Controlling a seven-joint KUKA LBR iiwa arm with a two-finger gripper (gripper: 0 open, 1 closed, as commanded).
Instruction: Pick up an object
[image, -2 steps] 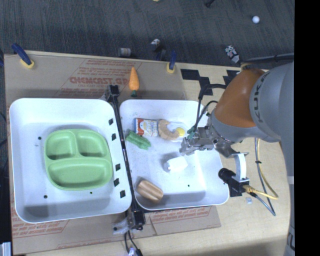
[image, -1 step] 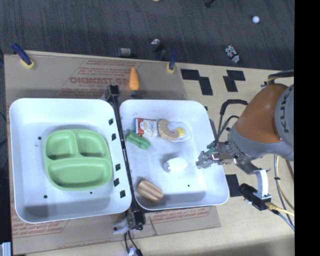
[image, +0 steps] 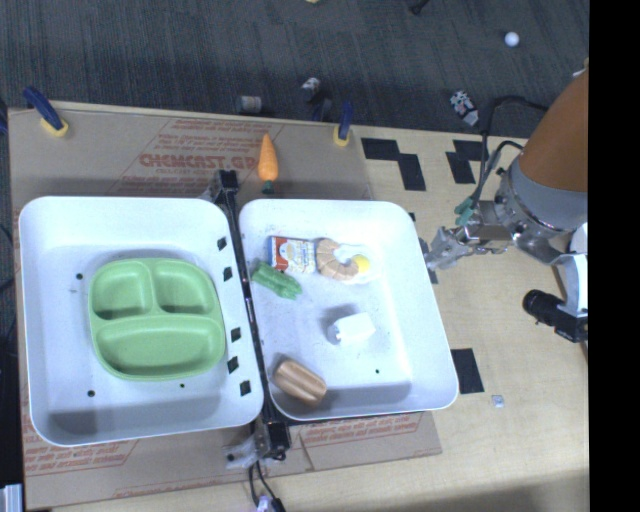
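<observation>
The arm reaches in from the right edge of the view, its orange band uppermost and the grey wrist below it, angled leftward and down. The pincer (image: 440, 246) points left at the end of the wrist, low over the surface. Nothing shows between its tips.

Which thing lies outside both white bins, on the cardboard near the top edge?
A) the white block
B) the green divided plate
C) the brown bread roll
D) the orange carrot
D: the orange carrot lies on the cardboard just above the right bin, outside both bins.
</observation>
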